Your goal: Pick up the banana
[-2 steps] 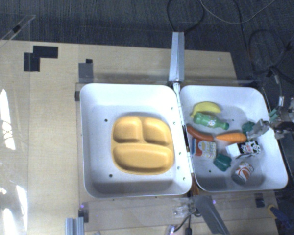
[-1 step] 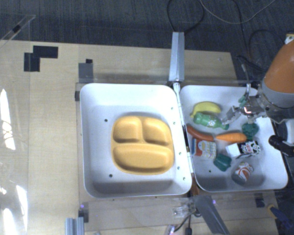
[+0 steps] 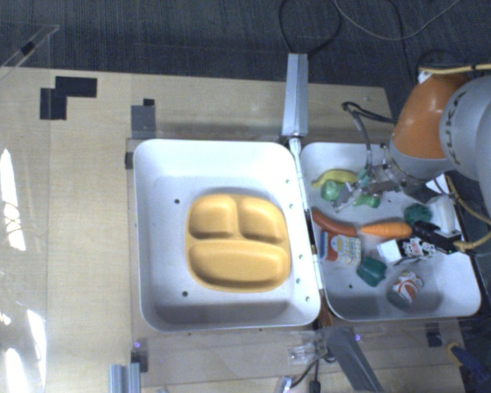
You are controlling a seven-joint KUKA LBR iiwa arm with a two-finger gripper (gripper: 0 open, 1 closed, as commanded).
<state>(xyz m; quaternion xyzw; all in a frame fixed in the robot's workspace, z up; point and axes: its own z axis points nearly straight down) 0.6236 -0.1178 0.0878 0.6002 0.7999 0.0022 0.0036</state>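
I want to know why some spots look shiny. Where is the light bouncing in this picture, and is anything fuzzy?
In the camera view, bright glare streaks sit on the clear sheet at the left, the yellow tray has soft shiny patches, and a shadow runs under its lower edge. The small things by the hand, like the banana, look a bit fuzzy.

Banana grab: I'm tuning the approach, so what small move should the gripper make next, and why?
Probably a short shift toward the left bin, then down. The gripper hovers in the right bin just beside the banana, which lies at the far left corner, partly behind a green toy.
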